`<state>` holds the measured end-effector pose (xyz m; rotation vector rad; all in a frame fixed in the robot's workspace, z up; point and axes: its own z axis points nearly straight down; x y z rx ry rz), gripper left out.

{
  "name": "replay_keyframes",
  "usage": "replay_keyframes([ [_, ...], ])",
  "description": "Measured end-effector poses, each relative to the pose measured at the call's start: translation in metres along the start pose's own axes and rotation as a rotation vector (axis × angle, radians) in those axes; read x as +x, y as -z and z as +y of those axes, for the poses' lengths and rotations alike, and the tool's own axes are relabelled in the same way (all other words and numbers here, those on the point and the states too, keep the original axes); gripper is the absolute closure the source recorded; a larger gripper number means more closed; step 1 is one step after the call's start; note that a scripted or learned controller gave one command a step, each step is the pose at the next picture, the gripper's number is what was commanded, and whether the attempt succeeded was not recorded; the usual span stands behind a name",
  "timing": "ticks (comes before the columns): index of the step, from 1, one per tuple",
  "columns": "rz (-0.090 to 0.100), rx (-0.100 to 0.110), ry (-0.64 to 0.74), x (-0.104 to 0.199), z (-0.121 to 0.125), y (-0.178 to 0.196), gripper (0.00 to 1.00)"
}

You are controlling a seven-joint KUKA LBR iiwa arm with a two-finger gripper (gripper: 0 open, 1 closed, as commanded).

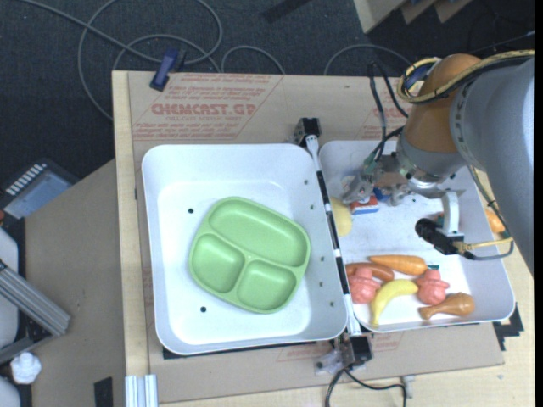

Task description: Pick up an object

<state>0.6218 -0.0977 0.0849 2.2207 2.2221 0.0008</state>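
Gripper (371, 185) was low in right bin (501, 308)'s far corner | jaws: you could not tell | toy food—carrot (399, 264), banana (392, 296)—lay clustered near its front edge, apart | green tray (248, 253) sat in left bin (161, 227), likely the drop-off.

Smooth, matt green plastic on the divided plate (248, 254), sitting in a glossy white plastic bin (170, 176). Toy banana (392, 298) and carrot (399, 264) look like shiny moulded plastic. The counter (212, 108) is printed brown cardboard, matt.
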Motion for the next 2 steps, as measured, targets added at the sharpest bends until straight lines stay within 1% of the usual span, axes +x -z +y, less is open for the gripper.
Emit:
replay_keyframes([
  [1,-0.001,-0.001,0.001,0.000,0.000,0.010,1.00],
  [2,0.001,-0.001,0.001,0.088,-0.029,0.100,1.00],
])
